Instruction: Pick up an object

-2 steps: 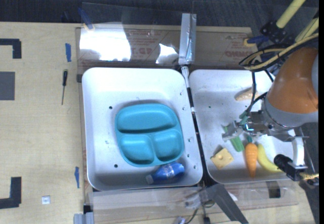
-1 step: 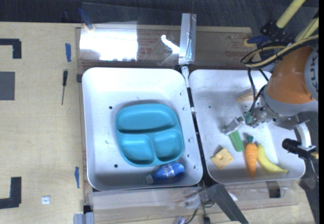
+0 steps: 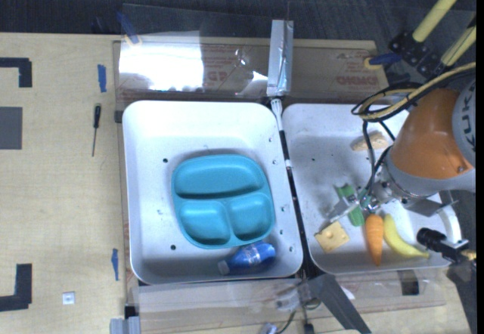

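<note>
Item: toy carrot [image 3: 373, 236], lodged in the right bin [image 3: 318, 128], just below the claw [image 3: 361, 202]. Beside it, a banana [image 3: 401, 238]; to the claw's lower left, a cheese wedge [image 3: 332, 236]. The carrot is judged light, rigid, smooth and slippery; a grip across its thick upper end is advised. Claw state cannot be told.

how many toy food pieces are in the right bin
4: a cheese wedge, a carrot, a banana, a pale piece near the far wall. The arm may hide more.
</note>
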`<control>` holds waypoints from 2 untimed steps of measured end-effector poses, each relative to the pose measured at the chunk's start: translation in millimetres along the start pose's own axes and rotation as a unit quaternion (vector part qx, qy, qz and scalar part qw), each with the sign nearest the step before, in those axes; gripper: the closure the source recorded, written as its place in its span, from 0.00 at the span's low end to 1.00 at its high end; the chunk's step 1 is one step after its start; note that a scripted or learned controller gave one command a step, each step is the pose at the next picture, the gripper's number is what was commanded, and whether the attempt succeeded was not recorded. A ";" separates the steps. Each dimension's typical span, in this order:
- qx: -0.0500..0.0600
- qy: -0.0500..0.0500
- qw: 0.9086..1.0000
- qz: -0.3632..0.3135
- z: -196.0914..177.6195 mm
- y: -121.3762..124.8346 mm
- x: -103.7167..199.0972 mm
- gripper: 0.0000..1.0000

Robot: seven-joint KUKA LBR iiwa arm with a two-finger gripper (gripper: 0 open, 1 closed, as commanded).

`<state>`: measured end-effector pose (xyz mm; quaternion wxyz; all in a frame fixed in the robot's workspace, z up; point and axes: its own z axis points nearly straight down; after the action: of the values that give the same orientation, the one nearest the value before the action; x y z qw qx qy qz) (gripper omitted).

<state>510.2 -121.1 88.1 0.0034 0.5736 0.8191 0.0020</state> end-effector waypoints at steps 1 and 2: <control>0.000 -0.001 1.000 -0.020 0.0 21.3 7.1 0.00; 0.000 -0.001 0.979 0.205 0.6 -2.7 -23.6 0.00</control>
<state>515.7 -144.2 87.6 0.0038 0.7295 0.6839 0.0025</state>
